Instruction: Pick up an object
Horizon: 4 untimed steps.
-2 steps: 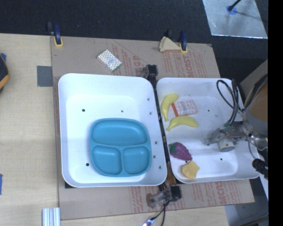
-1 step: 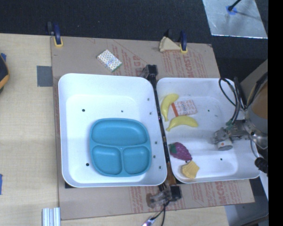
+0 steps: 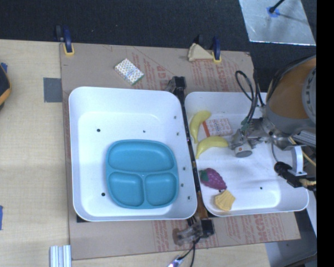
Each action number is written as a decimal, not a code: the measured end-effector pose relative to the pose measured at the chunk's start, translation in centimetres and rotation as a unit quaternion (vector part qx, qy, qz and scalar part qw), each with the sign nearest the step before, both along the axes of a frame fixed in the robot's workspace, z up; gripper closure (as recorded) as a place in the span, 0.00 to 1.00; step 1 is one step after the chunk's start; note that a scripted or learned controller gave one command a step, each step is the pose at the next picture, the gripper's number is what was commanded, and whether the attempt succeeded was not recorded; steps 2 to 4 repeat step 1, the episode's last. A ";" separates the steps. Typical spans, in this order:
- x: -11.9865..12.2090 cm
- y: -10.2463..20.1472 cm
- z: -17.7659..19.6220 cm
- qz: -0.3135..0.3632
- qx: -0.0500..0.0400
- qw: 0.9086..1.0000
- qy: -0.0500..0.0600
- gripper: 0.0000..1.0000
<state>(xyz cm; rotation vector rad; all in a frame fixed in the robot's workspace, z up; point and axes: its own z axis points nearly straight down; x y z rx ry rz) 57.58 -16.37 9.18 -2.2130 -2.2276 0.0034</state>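
From above, the tool (image 3: 242, 145) hangs low inside the right bin (image 3: 267, 202), at the end of the grey arm (image 3: 292, 102) with its orange band that comes in from the right. Whether it is open or closed cannot be told; it is small, blurred and seen end-on.

Just to the tool's left lies a toy banana (image 3: 211, 144), bright yellow, curved, its near tip almost at the tool. A second banana (image 3: 198, 123), paler yellow and more upright in the frame, lies up and to the left of the tool, near the wall between the bins. Between that banana and the tool is a flat white card with red print (image 3: 219, 126). Below and to the left of the tool sits a dark purple bunch of toy grapes (image 3: 212, 178) with a bit of green at one end, and just below the grapes a small yellow wedge-like piece (image 3: 224, 200).

Far left of the tool, the left bin (image 3: 83, 107) holds a blue divided plate (image 3: 141, 173) with one wide compartment and two smaller ones. Both bins rest on brown cardboard (image 3: 156, 65) on the wooden worktop (image 3: 22, 149), where a small patterned packet (image 3: 128, 70) lies well up and left of the tool.
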 end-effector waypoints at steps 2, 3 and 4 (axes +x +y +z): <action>4.5 11.5 10.1 -0.001 0.001 1.000 0.000 1.00; 4.5 11.5 10.1 -0.001 0.001 1.000 0.000 1.00; 4.5 11.5 10.1 -0.001 0.001 1.000 0.000 1.00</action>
